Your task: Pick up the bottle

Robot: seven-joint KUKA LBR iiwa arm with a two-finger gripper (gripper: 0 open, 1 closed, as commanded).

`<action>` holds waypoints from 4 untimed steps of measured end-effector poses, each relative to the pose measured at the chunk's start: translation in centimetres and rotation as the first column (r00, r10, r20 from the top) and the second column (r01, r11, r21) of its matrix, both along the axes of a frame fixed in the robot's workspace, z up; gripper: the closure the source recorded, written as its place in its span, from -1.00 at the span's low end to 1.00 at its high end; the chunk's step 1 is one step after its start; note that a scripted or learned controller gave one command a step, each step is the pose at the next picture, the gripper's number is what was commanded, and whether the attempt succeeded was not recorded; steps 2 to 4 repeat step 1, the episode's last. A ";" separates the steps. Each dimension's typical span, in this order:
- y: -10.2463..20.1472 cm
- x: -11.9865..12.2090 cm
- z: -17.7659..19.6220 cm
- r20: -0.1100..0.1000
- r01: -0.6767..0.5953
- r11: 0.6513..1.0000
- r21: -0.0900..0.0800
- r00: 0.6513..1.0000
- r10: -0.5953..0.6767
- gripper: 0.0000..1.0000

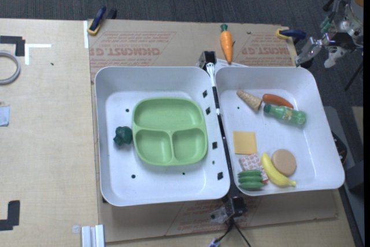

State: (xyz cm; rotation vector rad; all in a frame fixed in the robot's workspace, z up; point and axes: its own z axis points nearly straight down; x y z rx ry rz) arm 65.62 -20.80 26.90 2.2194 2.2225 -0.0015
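A clamp [231,208] at the near edge pins the two bins together where their rims meet. The gripper [317,49] hangs beyond the right bin's [324,124] far corner, clear of everything — whether it is spread or closed I cannot tell. Nearest it inside that bin, the green bottle [284,114] lies on its side, touching a red pepper [277,100]; its label is unreadable. The cardboard [133,46] beneath shows mirrored red print, too blurred to read with certainty.

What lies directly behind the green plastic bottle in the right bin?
A red-orange sausage-shaped toy lies just behind the green plastic bottle, apparently touching it. The bottle covers its lower edge, so contact is uncertain.
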 end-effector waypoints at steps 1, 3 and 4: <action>0.0 0.0 1.0 0.001 -0.003 1.000 -0.002 1.000 0.003 1.00; 0.0 0.0 1.0 0.001 -0.003 1.000 -0.002 1.000 0.003 1.00; 0.0 0.0 1.0 0.001 -0.003 1.000 -0.002 1.000 0.003 1.00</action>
